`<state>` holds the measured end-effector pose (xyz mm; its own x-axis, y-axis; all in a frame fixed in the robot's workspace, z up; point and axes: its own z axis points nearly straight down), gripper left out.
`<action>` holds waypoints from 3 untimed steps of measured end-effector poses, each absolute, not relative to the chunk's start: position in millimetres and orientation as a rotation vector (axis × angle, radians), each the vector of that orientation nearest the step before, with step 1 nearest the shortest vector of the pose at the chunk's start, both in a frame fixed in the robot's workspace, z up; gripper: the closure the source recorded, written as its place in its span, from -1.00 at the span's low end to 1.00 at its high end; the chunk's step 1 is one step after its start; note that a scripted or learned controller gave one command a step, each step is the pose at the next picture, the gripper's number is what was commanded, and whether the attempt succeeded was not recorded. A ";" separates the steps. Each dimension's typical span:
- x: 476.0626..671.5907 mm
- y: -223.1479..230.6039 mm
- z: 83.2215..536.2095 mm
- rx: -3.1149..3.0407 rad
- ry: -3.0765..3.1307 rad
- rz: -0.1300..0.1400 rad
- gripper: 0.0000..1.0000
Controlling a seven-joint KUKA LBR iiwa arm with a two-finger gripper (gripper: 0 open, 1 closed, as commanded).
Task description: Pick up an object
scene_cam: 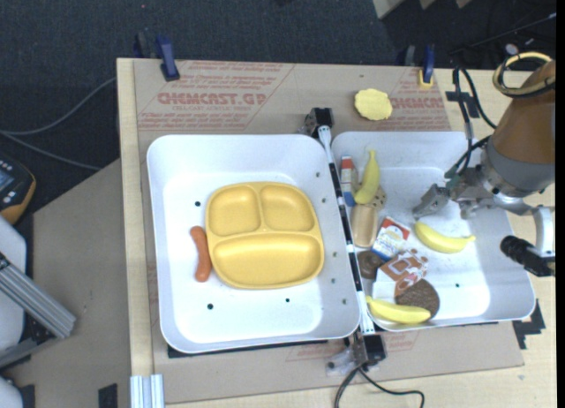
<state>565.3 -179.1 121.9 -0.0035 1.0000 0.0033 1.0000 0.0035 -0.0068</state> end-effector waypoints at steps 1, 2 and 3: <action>558.1 -156.7 85.7 -2.224 -2.225 -0.005 -1.00; 560.2 -156.7 99.5 -2.227 -2.228 -0.013 1.00; 559.8 -156.6 98.5 -2.227 -2.226 -0.012 -1.00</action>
